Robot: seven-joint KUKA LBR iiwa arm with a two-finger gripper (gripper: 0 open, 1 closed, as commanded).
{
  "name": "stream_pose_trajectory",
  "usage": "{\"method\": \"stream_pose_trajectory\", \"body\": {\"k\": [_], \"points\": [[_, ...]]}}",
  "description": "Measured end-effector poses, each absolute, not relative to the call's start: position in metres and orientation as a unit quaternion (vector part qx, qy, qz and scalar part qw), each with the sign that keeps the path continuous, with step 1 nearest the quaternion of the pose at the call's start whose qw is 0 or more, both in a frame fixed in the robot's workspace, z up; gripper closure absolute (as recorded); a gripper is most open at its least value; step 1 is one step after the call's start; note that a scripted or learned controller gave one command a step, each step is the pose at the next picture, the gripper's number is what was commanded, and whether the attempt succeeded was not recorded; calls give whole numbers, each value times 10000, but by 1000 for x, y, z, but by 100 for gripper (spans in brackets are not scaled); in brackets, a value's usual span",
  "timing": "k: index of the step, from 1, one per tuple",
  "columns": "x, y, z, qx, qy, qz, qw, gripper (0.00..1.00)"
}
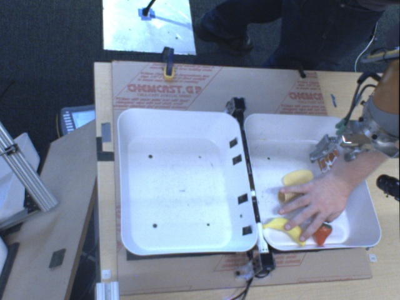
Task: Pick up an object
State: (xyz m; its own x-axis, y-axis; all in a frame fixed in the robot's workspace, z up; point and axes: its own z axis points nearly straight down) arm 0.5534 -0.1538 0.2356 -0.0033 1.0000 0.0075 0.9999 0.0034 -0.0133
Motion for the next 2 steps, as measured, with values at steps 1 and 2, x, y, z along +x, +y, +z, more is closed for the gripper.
{"method": "stream_pose_trajectory", "body": {"k": [1,2], "points": [[548,-170,218,-7069,-7073,2,-5,0],[555,-145,115,-7052,-7090,12,30,0]]}}
